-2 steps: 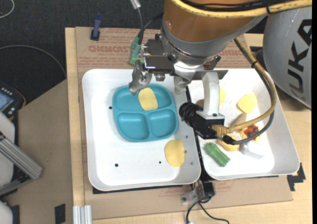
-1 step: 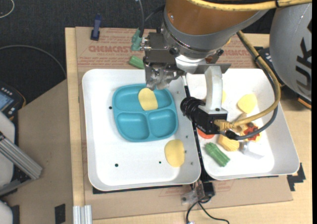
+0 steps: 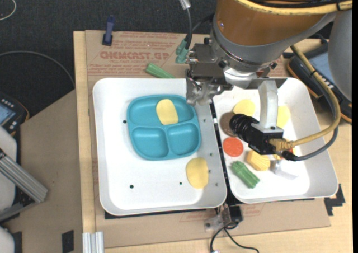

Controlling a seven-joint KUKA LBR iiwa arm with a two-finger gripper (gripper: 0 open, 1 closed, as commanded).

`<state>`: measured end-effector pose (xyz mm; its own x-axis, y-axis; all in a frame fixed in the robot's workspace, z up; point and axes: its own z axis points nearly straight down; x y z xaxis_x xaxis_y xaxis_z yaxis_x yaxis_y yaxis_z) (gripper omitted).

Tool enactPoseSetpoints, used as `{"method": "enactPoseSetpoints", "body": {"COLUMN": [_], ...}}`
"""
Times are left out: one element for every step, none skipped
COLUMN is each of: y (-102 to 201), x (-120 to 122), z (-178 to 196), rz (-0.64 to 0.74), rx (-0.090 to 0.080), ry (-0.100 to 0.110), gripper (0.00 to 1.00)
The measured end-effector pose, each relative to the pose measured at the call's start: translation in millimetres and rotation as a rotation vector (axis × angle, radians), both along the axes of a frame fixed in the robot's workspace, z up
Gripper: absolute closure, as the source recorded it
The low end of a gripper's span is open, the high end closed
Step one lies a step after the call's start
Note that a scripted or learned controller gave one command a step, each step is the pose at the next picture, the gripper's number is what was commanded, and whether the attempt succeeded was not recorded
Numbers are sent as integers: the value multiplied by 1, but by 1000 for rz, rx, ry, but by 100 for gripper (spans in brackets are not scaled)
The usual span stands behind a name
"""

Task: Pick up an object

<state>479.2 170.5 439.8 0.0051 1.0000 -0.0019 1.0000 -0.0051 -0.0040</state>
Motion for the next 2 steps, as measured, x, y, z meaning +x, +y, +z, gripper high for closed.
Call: {"method": "enactPoseSetpoints", "body": {"y": [-99, -97], "x": [45, 83], "z": [-62, -60], "rz": [-4, 4], "rx": [-1, 1], "ry": [2, -8], "gripper": [100, 100]}}
